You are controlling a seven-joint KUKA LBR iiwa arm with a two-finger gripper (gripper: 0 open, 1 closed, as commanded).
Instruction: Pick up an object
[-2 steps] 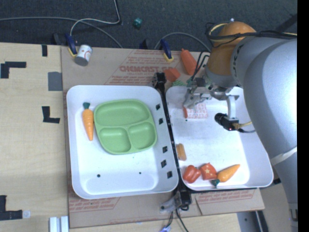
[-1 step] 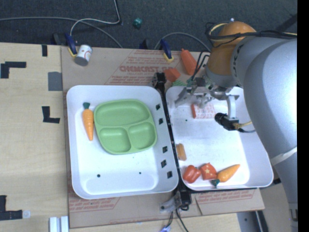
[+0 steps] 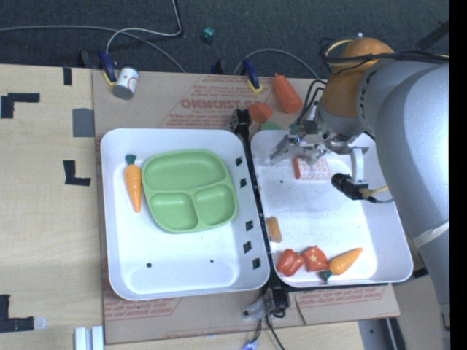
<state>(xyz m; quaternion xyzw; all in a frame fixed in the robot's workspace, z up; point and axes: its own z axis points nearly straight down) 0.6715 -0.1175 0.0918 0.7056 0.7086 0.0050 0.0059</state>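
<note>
Hovering at about one o'clock in the right bin (image 3: pixel 387 265), the gripper (image 3: pixel 305 152) sits over a small red-and-white packet (image 3: pixel 309 168) near the bin's top wall. The packet looks light, flat and a little slick, so it is probably best pinched across its short edges. How far the tool is open cannot be told, nor whether it touches the packet

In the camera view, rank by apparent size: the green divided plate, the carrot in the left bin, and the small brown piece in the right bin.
1. green divided plate, by far the largest.
2. carrot beside the plate.
3. small brown piece, smallest.
</note>
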